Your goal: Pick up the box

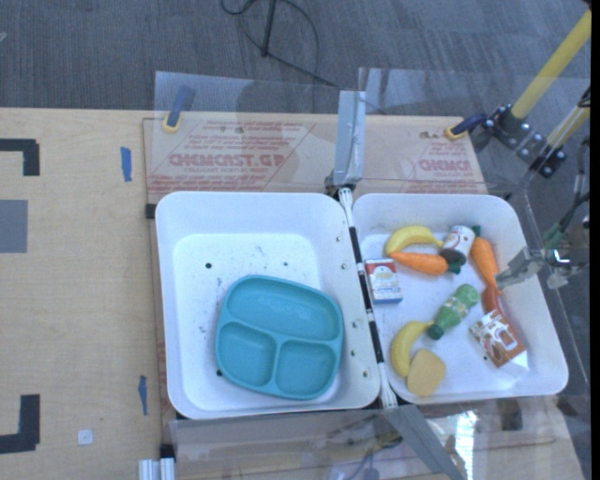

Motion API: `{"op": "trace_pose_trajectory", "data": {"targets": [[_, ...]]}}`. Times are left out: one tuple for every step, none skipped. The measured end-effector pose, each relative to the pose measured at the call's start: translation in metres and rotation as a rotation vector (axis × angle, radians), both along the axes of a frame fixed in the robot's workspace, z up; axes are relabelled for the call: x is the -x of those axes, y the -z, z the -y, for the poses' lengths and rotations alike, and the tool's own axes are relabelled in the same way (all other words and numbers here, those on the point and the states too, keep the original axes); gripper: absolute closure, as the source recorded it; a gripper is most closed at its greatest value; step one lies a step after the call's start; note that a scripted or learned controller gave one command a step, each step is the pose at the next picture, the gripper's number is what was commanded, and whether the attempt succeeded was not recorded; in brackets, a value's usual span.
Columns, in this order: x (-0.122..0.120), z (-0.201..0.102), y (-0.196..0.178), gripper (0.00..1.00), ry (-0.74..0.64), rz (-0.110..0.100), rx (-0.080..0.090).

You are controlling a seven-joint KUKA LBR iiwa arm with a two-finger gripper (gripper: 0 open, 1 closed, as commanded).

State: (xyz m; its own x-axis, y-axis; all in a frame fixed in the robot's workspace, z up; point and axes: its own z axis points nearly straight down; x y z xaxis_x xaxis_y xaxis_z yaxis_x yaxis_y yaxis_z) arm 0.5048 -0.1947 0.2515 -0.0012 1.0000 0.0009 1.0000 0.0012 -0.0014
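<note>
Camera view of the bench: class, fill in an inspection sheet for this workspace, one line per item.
Surface: wooden bench bearing two white bins.
Job's things: small box lying at the right bin's left wall.
Clutter: two bananas, two carrots, green bottle, snack packet beside it; teal divided tray in the left bin.
Grippers: gripper over the right bin's right edge, holding nothing seen.
Cables: dark cable on the floor above.
Surroundings: grey floor, yellow pole.

Small white cardboard box with red top panel and blue lower band point(383, 280), lying flat, face up. Sits right of frame centre, against the left wall of the right-hand white bin point(539, 370). Long side runs roughly top-to-bottom of frame.
</note>
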Motion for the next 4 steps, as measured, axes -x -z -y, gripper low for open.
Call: {"op": "trace_pose_trajectory", "data": {"targets": [[-0.027,-0.069,0.106,0.0,0.063,-0.001,0.0],[0.001,-0.098,0.163,0.0,0.245,0.01,0.002],[0.001,-0.095,0.153,1.0,0.25,0.012,0.005],[-0.028,-0.19,0.068,1.0,0.297,-0.001,0.001]]}}
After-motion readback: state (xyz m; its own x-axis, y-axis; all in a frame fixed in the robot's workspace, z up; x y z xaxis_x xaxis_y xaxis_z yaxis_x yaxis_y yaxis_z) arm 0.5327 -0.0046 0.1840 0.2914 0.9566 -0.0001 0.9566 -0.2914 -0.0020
